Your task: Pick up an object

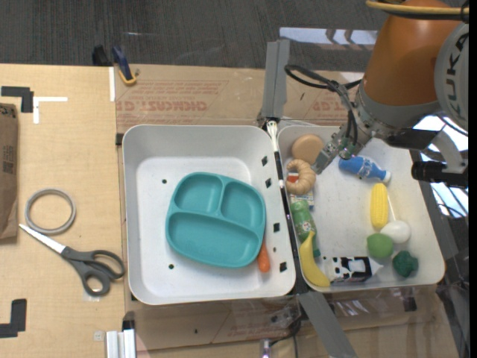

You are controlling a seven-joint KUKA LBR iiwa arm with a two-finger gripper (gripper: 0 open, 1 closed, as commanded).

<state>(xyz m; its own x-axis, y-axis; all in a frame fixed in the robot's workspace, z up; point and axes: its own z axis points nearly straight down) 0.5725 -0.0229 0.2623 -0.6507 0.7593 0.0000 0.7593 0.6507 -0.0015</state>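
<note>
A single fixed camera looks down at a slant from above the bench, far enough back to take in both shallow white plastic bins (141,222) side by side, with the grey-and-orange arm (406,51) entering from the right.

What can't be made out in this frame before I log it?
- Gripper: small and seen at a slant over the right bin; open or shut cannot be told.
- Carrot: partly tucked under the teal plate's rim.
- Black-and-white item: too small to identify.
- Paper bag: cut off by the left edge.
- Arm's upper links: cut off at the right edge.
</note>
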